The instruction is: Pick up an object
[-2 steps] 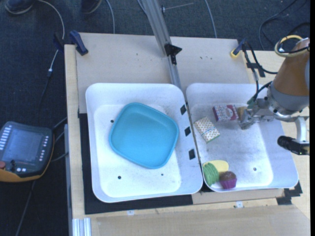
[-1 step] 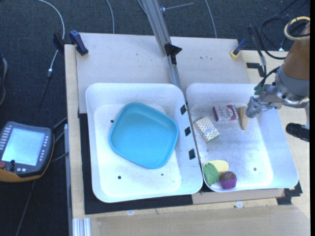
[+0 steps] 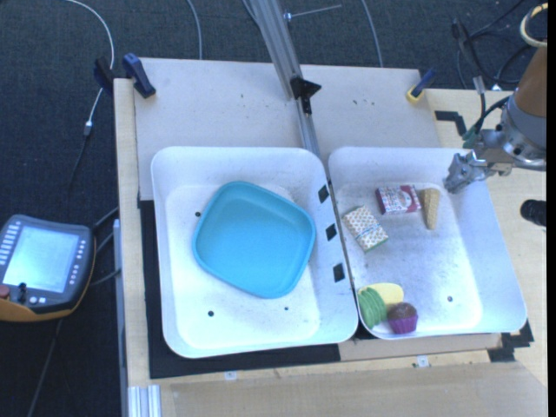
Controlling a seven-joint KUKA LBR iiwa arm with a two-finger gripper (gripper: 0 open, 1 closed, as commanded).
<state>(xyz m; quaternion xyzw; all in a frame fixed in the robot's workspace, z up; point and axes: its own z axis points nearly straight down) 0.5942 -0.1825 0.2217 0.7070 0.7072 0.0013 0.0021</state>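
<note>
Bins sit side by side on the bench [image 3: 217, 102]: the left bin [image 3: 174, 320] bears a light blue square plate [image 3: 254, 238], tilted a little so its corners point up and down the view, and the right bin [image 3: 486, 276] holds the small objects. Near the middle of that bin's far half lies a red and white packet [image 3: 398, 200], with a pale yellow cone-shaped piece [image 3: 430, 208] just beside it on the right, its point toward the near side. Left of the packet, close to the wall between the bins, lies a tan patterned box [image 3: 365, 228], turned at an angle. In the near left corner of the right bin three toys are bunched together and touching: a green ridged piece [image 3: 372, 306], a yellow banana-like piece [image 3: 387, 292] and a purple round piece [image 3: 402, 318].

The gripper [image 3: 458, 174] hangs over the far right corner of the right bin, near the bin's rim, up and to the right of the cone, with the grey arm [image 3: 526, 120] coming in from the right. Nothing shows between the fingers; how far apart they stand I cannot tell, since they are small and blurred.

A pendant with a lit screen [image 3: 43, 263] lies off the bench at the left.
</note>
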